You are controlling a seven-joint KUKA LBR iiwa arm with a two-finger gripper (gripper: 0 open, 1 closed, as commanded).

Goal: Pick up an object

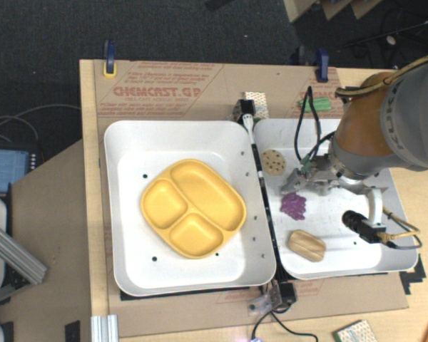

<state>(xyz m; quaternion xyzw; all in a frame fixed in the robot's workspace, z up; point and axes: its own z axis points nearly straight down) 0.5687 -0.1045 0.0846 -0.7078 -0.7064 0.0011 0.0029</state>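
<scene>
camera view: looking down on the desk (164, 84), cardboard-topped, two white bins side by side
left bin (128, 148): one yellow divided plate (192, 206), three compartments, sits about in the middle. Bare white floor all round it, most at the far side, so plenty of room on every edge
right bin (357, 258): three loose things, well apart from each other
cookie (273, 161): one, round and tan with dark spots, far-left corner, close to the wall between the bins
grapes (294, 205): one purple bunch, left-middle, just near of the claw
bread (306, 245): one tan roll, near side, not far from the near rim
arm (385, 127): comes in from the right, covers most of the far-right part of the right bin, so open floor there is mostly the strip between grapes and bread
claw (305, 177): down low over the right bin, between cookie and grapes. Honestly can't tell if it's clenched or released, and I see nothing between its tips
clamps (110, 67): two on the far desk edge
</scene>
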